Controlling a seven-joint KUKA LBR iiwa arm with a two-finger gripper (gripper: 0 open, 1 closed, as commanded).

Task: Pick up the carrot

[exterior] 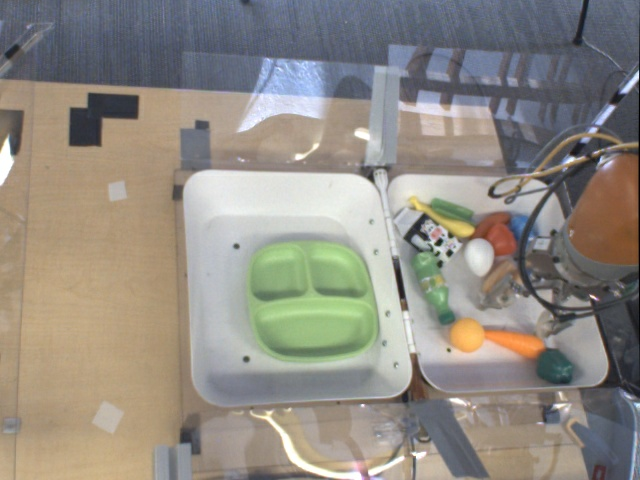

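The gripper (520,286) is seen at the right side of the right bin (590,368), below the orange band (605,218) of the arm and amid looped black and yellow cables (545,173). Whether the fingers are apart or closed cannot be told from the camera view, as metal parts and wiring are tangled together there. Nothing is visibly held.

The carrot (512,342), a smooth tapered orange toy, lies on the bin floor near the front, just below the gripper and apart from it. Its thick end is touching or just beside a round yellow-orange ball (466,335), and its tip points toward a dark green rounded piece (555,367) in the front right corner.

Farther back, a white egg (480,257) rests beside a red rounded toy (493,232), with a small blue item (520,228) beside that. A green bottle-shaped toy (433,286) lies lengthwise near the left wall, below a small black-and-white printed carton (428,235). A yellow stick-like toy (440,220) and a green elongated one (452,210) lie at the rear.

The left bin (220,368), shallow white plastic with rounded corners, holds a light green divided plate (312,300) with three compartments. Both bins sit on a pale wooden table (90,308)
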